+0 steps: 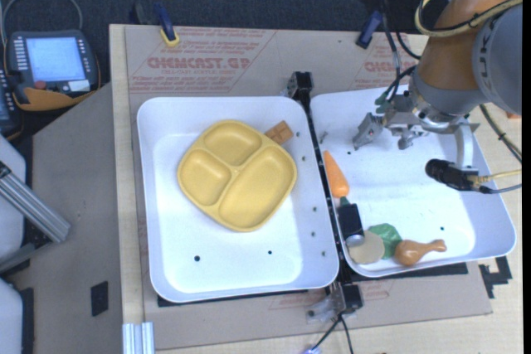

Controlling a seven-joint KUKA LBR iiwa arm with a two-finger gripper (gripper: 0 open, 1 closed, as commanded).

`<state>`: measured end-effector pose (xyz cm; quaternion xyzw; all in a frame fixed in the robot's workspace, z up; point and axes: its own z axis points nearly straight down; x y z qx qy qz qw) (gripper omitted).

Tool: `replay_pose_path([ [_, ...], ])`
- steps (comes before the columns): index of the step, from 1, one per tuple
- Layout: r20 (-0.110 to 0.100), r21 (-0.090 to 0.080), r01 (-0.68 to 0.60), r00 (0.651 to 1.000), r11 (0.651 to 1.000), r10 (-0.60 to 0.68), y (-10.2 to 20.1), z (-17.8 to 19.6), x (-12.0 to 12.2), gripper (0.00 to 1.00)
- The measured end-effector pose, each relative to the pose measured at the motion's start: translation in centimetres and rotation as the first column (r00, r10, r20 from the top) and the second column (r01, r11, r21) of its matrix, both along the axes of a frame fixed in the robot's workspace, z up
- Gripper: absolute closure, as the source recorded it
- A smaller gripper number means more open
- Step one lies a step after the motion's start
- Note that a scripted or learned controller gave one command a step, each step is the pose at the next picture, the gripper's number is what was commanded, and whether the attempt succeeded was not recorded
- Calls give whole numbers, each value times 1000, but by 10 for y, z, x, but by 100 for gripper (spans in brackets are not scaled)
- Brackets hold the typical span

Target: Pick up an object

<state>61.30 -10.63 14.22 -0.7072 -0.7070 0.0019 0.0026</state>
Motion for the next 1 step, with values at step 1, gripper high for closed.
replay_pose_path([
  [1,4,-1,0,1000,1000,0,0,-52,0,0],
])
